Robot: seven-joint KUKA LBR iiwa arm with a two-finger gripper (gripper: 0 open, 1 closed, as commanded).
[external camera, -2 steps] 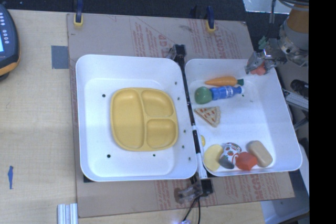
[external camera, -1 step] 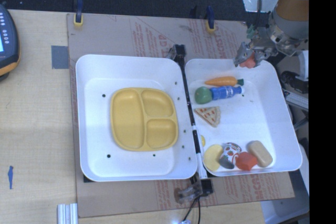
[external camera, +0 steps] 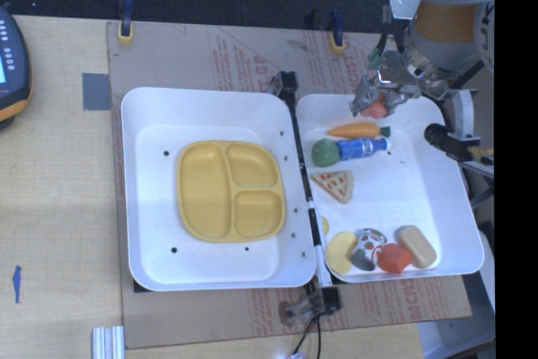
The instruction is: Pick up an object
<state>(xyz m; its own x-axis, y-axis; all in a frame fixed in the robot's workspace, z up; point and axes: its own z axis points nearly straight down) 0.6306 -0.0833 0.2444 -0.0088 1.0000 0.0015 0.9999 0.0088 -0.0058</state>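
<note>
My gripper hangs over the far edge of the right bin, under the orange-banded wrist. A small red object sits between its grey fingers, and the fingers look shut on it. Just in front of it lies an orange carrot. Nearer the bin's left wall are a green ball and a blue bottle, with a tan wedge below them. At the near edge lie a yellow disc, a black-and-white toy, a red ball and a tan loaf.
The left bin holds a yellow divided plate. A black clamp sits where the two bins meet at the back. A handheld controller lies at the bench's far left. Bare white floor shows in the right bin's middle.
</note>
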